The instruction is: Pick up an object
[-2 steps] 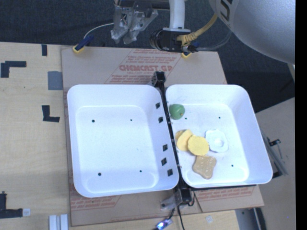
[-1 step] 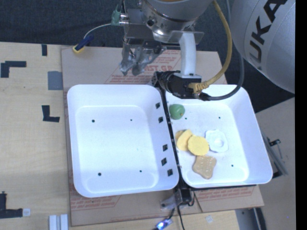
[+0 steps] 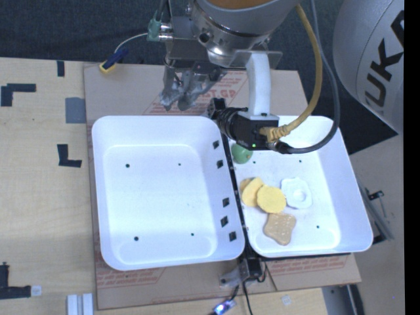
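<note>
Hanging above the bench beyond the left bin (image 3: 105, 176), the gripper (image 3: 182, 97) points down with nothing seen between its fingers; how wide they stand is unclear. Well off to its right and nearer the camera, yellow slices (image 3: 262, 195), a cracker (image 3: 280, 228) and a fried egg (image 3: 296, 193) lie together in the right bin (image 3: 341, 176).

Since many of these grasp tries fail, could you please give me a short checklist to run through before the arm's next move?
1. Pickable things are present: ok. Yellow rounds, a white piece, a tan slice and a green item lie in the right bin.
2. Claw is above a target: not ok, it hangs behind the left bin, over the bench.
3. Claw already holds something: cannot tell.
4. Green item fully visible: not ok, the black fitting partly hides it.
5. Targets separated: not ok, the yellow rounds overlap.
</note>
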Motion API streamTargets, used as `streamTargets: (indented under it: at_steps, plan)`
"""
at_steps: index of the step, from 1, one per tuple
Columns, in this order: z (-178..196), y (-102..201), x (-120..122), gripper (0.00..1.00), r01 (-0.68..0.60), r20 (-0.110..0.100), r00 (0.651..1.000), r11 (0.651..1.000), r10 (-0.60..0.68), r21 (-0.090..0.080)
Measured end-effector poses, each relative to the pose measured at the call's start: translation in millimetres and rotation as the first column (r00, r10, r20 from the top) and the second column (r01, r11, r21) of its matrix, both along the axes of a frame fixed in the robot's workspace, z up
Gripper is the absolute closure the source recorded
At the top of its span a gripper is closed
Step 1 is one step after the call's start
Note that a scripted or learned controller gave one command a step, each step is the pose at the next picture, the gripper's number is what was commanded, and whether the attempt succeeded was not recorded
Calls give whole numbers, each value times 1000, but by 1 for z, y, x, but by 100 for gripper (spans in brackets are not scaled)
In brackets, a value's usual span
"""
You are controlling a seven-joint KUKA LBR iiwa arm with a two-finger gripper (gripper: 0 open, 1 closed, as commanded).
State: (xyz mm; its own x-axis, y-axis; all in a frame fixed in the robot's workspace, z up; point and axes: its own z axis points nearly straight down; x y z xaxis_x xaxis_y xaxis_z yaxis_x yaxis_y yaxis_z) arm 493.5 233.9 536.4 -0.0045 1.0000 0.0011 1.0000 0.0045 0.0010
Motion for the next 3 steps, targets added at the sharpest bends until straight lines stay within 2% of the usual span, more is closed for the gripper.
streamTargets:
  at_steps: [1, 3]
  plan:
    - [-2, -1, -10, 100, 2, -3, 1000, 1000, -2, -2]
    - [-2, -1, -10, 100, 3, -3, 1000, 1000, -3, -2]
